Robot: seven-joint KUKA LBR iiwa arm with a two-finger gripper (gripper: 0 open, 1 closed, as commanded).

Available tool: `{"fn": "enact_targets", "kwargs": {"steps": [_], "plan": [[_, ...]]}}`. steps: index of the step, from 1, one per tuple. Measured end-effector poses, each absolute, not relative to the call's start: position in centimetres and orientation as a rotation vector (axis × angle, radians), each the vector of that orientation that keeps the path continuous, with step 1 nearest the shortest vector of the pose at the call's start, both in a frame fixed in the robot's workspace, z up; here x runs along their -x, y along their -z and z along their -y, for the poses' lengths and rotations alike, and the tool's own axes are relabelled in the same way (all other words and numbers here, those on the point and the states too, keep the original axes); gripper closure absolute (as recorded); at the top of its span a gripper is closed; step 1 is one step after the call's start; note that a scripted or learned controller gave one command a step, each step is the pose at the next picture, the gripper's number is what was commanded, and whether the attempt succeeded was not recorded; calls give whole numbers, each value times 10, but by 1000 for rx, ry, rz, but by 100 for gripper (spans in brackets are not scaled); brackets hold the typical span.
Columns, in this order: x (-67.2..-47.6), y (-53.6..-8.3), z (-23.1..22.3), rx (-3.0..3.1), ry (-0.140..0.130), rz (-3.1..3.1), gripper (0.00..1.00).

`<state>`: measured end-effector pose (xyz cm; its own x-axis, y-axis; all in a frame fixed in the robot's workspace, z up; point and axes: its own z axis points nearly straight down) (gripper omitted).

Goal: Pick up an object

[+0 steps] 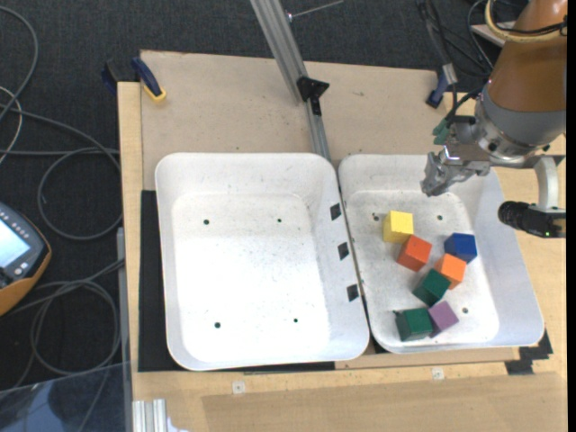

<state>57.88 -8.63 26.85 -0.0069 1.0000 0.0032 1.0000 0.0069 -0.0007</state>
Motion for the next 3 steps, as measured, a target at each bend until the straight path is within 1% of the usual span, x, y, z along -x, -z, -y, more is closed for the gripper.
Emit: {"fn": "enact_targets", "kwargs": {"steps": [1, 2, 3], "plan": [[-573, -268, 38, 2213, 2, 2227, 100], [-553, -267, -21, 2211, 1, 2227, 100], [-527, -263, -73, 2211, -1, 2225, 100]]}}
